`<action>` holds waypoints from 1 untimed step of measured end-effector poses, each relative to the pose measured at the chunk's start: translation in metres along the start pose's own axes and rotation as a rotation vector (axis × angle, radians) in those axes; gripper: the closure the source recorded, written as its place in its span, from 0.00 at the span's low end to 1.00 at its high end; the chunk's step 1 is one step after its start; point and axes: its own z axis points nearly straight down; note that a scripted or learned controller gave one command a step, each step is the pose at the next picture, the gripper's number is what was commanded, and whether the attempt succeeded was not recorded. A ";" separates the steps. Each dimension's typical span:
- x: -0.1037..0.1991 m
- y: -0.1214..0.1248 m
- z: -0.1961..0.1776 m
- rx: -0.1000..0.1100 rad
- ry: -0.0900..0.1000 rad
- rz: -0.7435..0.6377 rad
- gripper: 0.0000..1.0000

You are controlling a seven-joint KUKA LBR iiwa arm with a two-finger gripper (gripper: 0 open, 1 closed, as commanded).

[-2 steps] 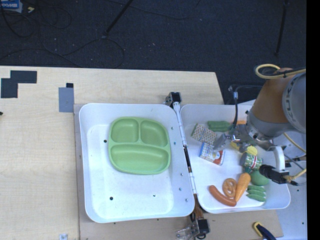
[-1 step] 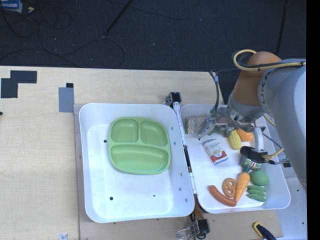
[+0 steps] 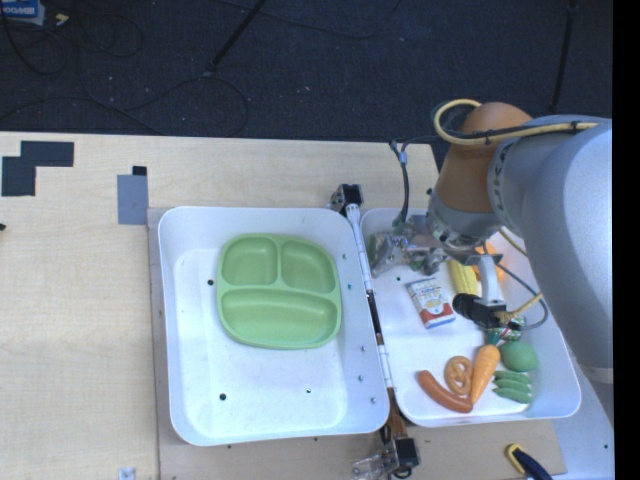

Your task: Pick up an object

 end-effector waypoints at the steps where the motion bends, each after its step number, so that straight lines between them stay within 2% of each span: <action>1: -0.012 0.000 -0.004 0.000 -0.001 0.001 0.00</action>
